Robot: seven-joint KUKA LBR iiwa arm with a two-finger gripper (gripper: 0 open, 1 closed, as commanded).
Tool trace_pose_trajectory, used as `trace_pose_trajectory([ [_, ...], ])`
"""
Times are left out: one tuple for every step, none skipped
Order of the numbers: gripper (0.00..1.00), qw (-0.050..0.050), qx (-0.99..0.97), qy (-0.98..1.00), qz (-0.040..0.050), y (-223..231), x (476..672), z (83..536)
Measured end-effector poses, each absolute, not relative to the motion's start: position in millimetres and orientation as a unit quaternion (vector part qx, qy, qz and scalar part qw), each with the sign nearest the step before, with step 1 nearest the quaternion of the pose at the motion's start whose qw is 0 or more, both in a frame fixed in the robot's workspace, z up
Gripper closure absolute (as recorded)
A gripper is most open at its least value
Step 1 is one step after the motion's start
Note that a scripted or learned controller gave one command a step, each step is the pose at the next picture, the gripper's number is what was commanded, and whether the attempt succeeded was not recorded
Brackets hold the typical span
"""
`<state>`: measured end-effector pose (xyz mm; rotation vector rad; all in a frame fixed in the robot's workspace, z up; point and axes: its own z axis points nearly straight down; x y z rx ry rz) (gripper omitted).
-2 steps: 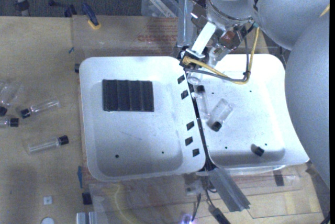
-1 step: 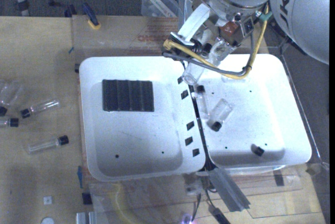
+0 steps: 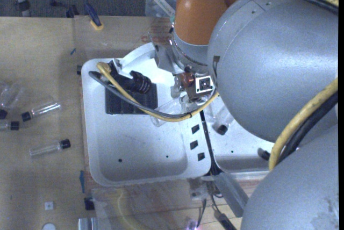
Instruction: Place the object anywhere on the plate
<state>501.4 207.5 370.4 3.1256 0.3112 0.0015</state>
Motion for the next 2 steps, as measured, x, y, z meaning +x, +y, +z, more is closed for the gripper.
trace_pose_trajectory([
  [1.0,0.0,0.956,0.292,-0.0013,224.4,599.6,365.1],
  [1.0,0.001,0.995,0.1,0.0003,223.3,525.4,335.0],
])
